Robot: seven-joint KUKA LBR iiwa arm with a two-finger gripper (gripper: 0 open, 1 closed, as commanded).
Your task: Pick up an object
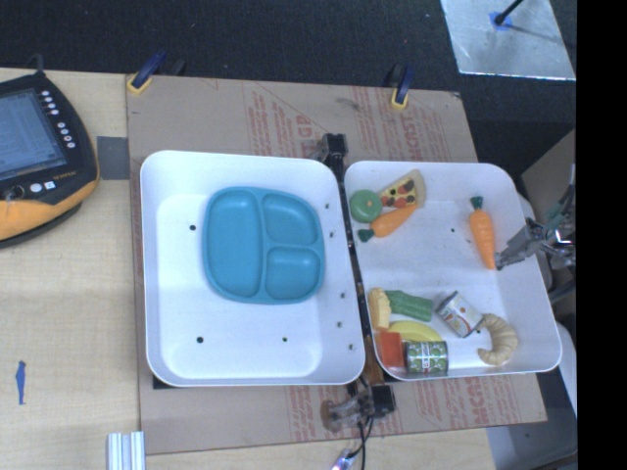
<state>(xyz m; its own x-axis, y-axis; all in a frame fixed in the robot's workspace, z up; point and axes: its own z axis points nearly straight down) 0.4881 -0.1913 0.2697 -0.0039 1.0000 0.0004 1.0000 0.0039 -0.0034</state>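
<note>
Camera view puts the claw (511,255) low at the right bin's (446,176) edge — fingers spread, empty — beside a carrot (481,236).

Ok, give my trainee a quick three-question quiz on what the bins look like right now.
1. True or false: the blue divided plate lies in the left bin.
2. Which sits nearest the tool? A) croissant B) lone carrot C) pizza slice
3. Fill in: the green can lies at the right bin's ____ edge.

Key: 1 true; 2 B; 3 near (bottom).
</note>
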